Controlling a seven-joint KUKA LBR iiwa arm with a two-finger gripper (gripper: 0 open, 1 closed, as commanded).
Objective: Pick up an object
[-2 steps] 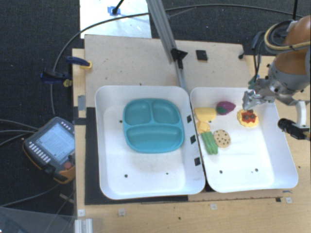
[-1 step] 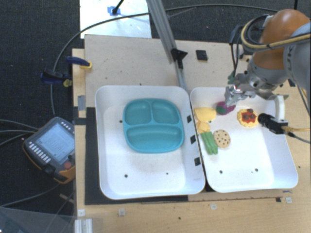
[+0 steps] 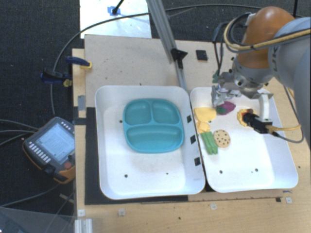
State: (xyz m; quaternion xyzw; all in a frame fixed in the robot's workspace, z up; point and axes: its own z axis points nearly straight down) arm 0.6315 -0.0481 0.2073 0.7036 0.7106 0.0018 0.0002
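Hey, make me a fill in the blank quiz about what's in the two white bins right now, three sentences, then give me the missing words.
1. The teal divided plate lies in the ____ bin of the camera view.
2. The gripper is down over a ____ object in the right bin.
3. The round speckled cookie lies just right of the ____ ridged piece.

Missing words: left; purple; green

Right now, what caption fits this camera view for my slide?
Robot gripper hovers over a purple toy in the right bin.
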